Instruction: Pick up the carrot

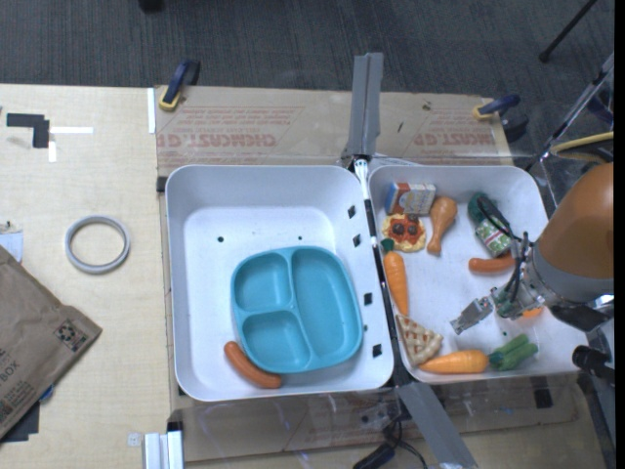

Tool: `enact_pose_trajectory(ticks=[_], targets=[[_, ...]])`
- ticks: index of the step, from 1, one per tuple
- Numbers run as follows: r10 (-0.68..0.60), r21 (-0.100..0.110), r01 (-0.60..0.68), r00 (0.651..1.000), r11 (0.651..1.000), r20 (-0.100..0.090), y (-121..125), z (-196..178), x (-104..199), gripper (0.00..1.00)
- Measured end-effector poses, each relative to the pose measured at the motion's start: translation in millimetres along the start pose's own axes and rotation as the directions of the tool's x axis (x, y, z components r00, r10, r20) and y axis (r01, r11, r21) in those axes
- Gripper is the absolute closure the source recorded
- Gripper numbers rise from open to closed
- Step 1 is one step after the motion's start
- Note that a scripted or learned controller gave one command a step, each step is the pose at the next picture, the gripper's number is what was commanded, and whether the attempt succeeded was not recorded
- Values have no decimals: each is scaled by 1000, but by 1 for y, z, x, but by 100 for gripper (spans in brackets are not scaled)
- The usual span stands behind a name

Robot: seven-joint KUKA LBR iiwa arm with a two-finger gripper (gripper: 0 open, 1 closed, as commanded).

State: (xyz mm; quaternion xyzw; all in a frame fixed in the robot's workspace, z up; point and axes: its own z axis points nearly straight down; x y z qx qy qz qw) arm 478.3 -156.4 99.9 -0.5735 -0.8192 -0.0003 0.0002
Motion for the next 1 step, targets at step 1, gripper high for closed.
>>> enact_pose_trajectory(ticks=[1], targets=[[-159, 0, 159, 987, 987, 2, 119, 8, -19, 0]])
